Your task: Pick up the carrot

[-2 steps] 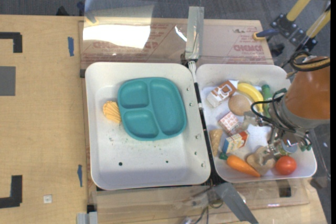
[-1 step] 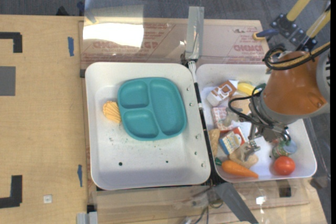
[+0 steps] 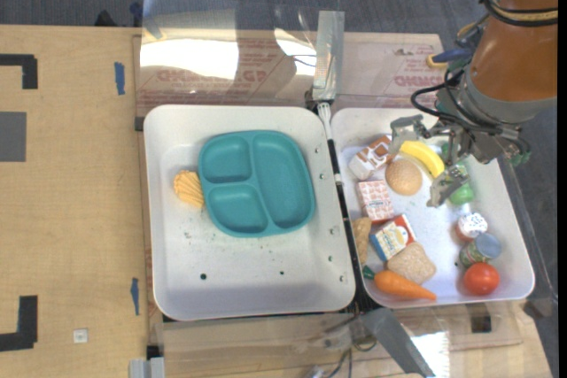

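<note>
we saw the carrot (image 3: 403,285) lying at the near edge of the right bin (image 3: 518,235), just below a slice of bread (image 3: 412,262). the tool (image 3: 434,159) hung open above the banana (image 3: 423,157), holding nothing. no writing was legible to us on the small cartons (image 3: 376,200). the table (image 3: 71,190) was bare wood.

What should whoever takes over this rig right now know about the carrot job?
Gripper: hanging over the back of the right bin, near the banana; nothing visibly held.
Carrot: lying at the right bin's front edge, beside the bread slice, far from the gripper.
Done: nothing; the carrot is untouched.
Left: move to the front, descend, grasp the carrot, lift.
</note>
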`<state>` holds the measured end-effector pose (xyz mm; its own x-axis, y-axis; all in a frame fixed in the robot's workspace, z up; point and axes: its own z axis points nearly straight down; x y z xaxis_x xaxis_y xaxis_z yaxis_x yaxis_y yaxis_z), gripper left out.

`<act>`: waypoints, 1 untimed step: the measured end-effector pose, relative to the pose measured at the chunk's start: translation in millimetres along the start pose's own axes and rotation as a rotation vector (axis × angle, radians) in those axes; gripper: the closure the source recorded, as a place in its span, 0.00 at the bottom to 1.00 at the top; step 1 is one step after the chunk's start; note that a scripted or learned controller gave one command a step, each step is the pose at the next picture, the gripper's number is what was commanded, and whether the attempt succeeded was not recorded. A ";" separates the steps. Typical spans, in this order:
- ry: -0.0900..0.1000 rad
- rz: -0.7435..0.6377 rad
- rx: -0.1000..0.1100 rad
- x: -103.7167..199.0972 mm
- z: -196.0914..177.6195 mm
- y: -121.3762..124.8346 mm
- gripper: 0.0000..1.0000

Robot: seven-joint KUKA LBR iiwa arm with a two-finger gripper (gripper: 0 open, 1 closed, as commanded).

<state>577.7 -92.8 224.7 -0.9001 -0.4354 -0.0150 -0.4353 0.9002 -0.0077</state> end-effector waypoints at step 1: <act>0.007 -0.343 -0.007 3.2 32.7 -45.9 0.00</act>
<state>595.3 -135.5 192.3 -0.7012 -0.7130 -0.0060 -0.7130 0.7012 -0.0039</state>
